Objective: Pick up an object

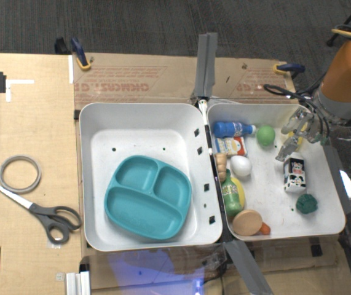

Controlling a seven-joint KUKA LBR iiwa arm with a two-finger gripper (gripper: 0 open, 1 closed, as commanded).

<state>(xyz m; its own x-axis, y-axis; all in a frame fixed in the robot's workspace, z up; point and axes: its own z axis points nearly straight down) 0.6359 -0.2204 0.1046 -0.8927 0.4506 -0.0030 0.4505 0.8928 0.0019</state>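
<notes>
The tool (291, 141) hangs with fingers spread just above the cow-print carton (295, 174), which lies flat, long axis running toward the near wall

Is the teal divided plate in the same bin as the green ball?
No, the teal divided plate lies in the left bin, while the green ball sits in the right bin.

We see smooth glossy white plastic bins (141, 112), a matt teal plastic tray (148, 196), pale wood-look counter (27, 238), shiny metal scissor blades (16, 199), brown cardboard (138, 78) behind.
</notes>
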